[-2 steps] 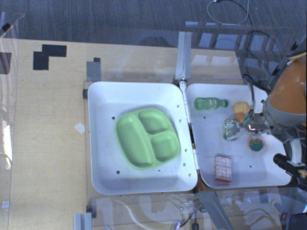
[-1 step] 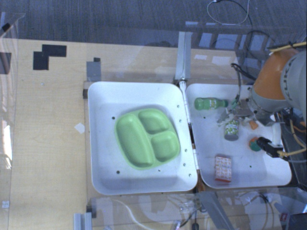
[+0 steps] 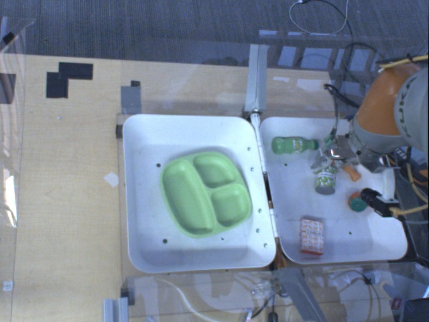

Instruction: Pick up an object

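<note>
In the camera view, two white bins are seen side by side on the pale surface (image 3: pixel 67 180). A green divided plate (image 3: pixel 204 193) is set in the middle of the left bin (image 3: pixel 144 247). The arm (image 3: pixel 379 109) is reached in from the right over the right bin (image 3: pixel 375 247), and the tool (image 3: pixel 330 158) is held just above a small grey-green cup (image 3: pixel 325 181). Whether the tool is open or closed, or has hold of the cup, cannot be told. A green bottle (image 3: pixel 293 144) is laid on its side near the far left corner, an orange piece (image 3: pixel 352 173) and a teal ball (image 3: pixel 356 203) are seen to the cup's right, and a red-and-white packet (image 3: pixel 312 236) lies near the front.
</note>
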